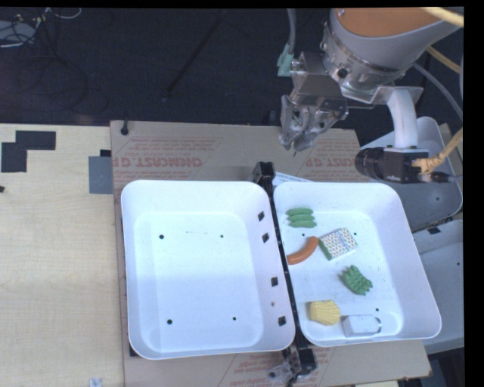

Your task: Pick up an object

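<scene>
Two shallow white bins sit side by side on the surface. The left bin [151, 332] has nothing lying in it that I can make out beyond a few small dark dots on its floor. The right bin [408, 227] holds six small things. Nearest the divider at the back is one green pea pod [301, 218]. Just below it lies one orange sausage-like piece [302, 251], curved, and right beside that one small patterned block [338, 243], tilted. Further toward the front is one bumpy green vegetable piece [355, 280]. At the front sit one yellow corn piece [324, 312] and, just beside it, one pale grey-white block [361, 326] close to the bin's front wall.

The end effector [301, 136] hangs above the cardboard sheet [189, 155] behind the bins, well apart from all six items, with the arm's orange band [382, 19] up at the top. Nothing shows between its fingers; whether they stand open or closed I cannot tell from here.
</scene>
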